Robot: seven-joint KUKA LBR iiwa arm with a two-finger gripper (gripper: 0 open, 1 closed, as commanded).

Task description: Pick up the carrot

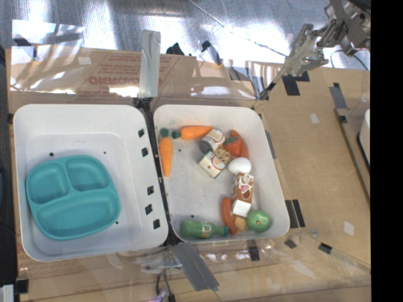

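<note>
Carrots are two, orange plastic ones, in the right white bin (267,145): one (165,156) beside its left wall, one (195,132) near the back. Left white bin (38,121) holds one teal divided tray (72,195). Hand (306,50) hangs far behind the bins; its opening cannot be told.

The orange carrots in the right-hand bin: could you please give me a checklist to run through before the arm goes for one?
1. Target seen: orange carrot lying lengthwise along the left wall of the right white bin: ok.
2. Single target: second orange carrot near the far wall: not ok, ambiguous.
3. Room around the first carrot: wall close on one side: not ok.
4. Gripper above the bin: not ok, parked beyond its far right corner.
5. Fingers' state: cannot tell.
</note>
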